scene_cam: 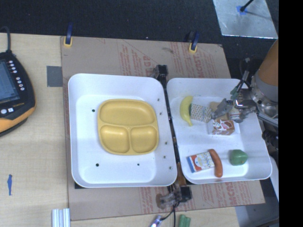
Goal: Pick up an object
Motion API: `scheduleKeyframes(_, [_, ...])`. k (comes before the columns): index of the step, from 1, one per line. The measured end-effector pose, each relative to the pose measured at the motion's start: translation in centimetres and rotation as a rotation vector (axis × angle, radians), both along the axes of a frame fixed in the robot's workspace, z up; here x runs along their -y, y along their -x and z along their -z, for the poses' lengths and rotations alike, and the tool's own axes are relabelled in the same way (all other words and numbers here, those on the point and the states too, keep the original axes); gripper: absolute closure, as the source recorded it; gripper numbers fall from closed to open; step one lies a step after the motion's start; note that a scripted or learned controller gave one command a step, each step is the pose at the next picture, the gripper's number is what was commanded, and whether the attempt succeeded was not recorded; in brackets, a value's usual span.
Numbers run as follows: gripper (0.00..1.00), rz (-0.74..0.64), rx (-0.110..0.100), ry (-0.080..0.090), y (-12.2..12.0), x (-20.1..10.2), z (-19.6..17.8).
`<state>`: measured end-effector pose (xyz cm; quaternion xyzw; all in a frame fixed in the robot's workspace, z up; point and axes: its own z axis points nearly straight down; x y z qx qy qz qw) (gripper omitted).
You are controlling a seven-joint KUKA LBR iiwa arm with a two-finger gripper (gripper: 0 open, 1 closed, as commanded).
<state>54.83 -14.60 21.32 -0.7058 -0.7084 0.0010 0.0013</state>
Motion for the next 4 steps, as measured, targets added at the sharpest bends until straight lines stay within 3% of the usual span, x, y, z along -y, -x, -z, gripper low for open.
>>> scheduleKeyframes(1, [0.00, -0.002, -0.001, 0.001, 5.0, 0.2, 12.2])
scheduleKeyframes(2, [0.00, -0.003, 0.000, 0.000, 7.2, -4.3, 12.2])
scheduleKeyframes(3, [1.00, -0.006, 0.000, 0.002, 7.2, -4.1, 11.2])
scheduleKeyframes(4, [1.00, -0.001, 0.001, -0.001, 1.9, -11.4, 2.1])
